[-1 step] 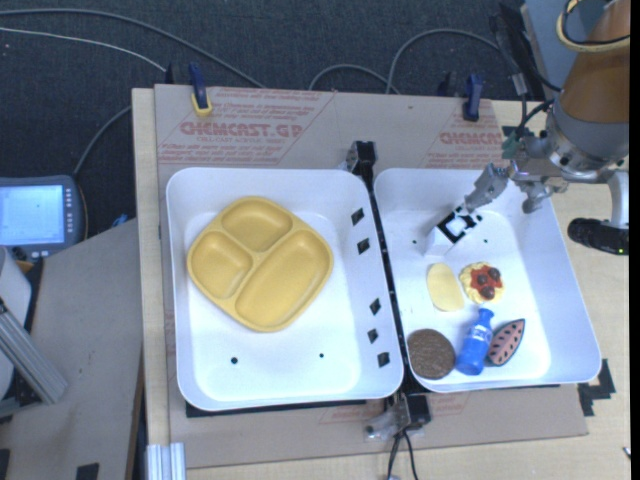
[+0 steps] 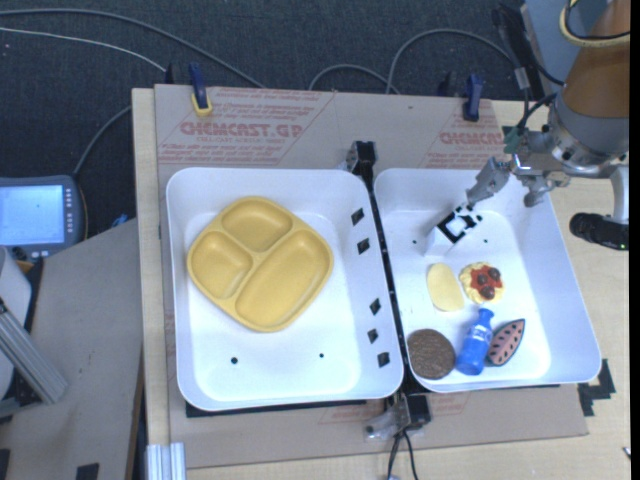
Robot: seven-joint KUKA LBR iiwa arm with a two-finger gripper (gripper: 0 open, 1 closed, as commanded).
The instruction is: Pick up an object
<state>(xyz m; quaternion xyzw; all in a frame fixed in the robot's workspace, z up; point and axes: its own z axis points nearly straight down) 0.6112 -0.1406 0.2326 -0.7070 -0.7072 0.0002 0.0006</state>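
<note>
In the camera view my gripper [image 2: 459,225] hangs over the upper middle of the right bin [image 2: 560,298], open, with nothing between its fingers. Just below it lies a pale yellow oval piece [image 2: 444,286]. Beside that piece is a small round pizza-like toy [image 2: 482,281] with red toppings. Along the bin's front edge sit a brown round cookie [image 2: 431,353], a blue bottle [image 2: 476,341] and a brown, pink-striped oval toy [image 2: 507,341]. All of these lie apart from the gripper.
A yellow divided plate [image 2: 260,263] lies in the left bin [image 2: 200,358]. A black divider strip [image 2: 375,268] runs between the bins. The arm's orange band [image 2: 600,78] is at the top right. Blue clamps [image 2: 200,93] hold the board's far edge.
</note>
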